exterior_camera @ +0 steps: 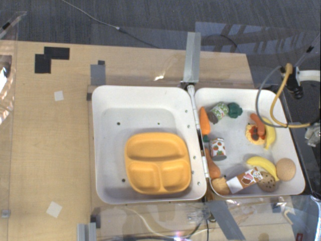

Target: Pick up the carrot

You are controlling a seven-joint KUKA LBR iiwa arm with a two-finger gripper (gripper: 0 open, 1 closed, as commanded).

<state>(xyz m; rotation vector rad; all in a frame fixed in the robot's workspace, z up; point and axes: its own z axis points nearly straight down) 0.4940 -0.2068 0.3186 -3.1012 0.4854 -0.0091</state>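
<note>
The carrot (204,121) lies in the right bin (235,147), close beside its left wall, long axis along that wall. The arm must cross the bin. The hand's state I cannot tell.

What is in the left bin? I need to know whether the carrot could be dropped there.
The left bin holds a yellow tray with three compartments, nothing showing in them. The bin floor under it is covered. The carrot lies in the right bin.
</note>
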